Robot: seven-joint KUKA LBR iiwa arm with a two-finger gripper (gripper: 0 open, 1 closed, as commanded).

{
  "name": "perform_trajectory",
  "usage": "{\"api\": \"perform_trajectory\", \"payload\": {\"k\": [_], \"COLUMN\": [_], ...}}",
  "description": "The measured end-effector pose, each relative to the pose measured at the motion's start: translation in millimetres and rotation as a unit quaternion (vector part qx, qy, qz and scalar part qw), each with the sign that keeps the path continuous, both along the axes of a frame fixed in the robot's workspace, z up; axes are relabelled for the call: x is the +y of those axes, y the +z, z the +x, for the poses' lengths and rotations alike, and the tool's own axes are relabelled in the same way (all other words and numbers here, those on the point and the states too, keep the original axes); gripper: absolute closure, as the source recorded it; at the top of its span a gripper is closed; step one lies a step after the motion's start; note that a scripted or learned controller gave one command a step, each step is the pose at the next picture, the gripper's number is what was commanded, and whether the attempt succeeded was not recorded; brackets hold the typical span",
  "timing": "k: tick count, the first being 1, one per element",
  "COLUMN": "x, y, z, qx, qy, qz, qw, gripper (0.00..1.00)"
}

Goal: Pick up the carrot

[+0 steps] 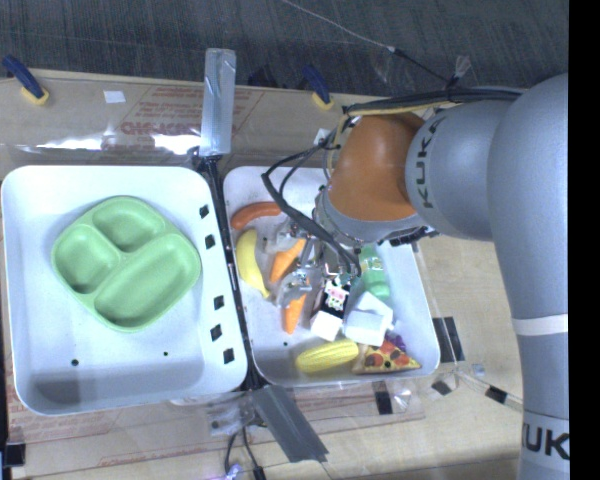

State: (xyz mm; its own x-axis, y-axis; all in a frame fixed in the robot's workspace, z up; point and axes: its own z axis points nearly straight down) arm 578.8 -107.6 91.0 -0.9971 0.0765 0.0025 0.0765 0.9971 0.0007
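Observation:
The orange carrot (pixel 283 263) lies in the right bin (pixel 420 308), just right of a yellow banana (pixel 247 258). My gripper (pixel 308 278) is down in this bin, right against the carrot's lower right side. A second orange piece (pixel 293 315) shows just below the gripper. Whether it belongs to the same carrot is hidden by the gripper. The grey arm with its orange band (pixel 375 173) covers the bin's upper right part.
The right bin also holds a reddish sausage (pixel 255 211), a corn cob (pixel 327 356), a pizza slice (pixel 388 359), a white box (pixel 366 318) and a green item (pixel 374 276). A green divided plate (pixel 127 260) sits in the left bin (pixel 40 368).

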Motion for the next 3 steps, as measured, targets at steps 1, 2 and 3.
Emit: {"api": "perform_trajectory", "payload": {"k": [1,2,3], "x": [1.5,1.8,2.8], "y": [11.1,11.0,21.7], "z": [1.7,1.7,3.2], "qx": [-0.002,-0.001,-0.003], "qy": [0.004,0.004,0.007], "qz": [-0.0003,-0.0002,-0.0006], "qw": [1.0,1.0,1.0], "gripper": [1.0,0.0,1.0]}}
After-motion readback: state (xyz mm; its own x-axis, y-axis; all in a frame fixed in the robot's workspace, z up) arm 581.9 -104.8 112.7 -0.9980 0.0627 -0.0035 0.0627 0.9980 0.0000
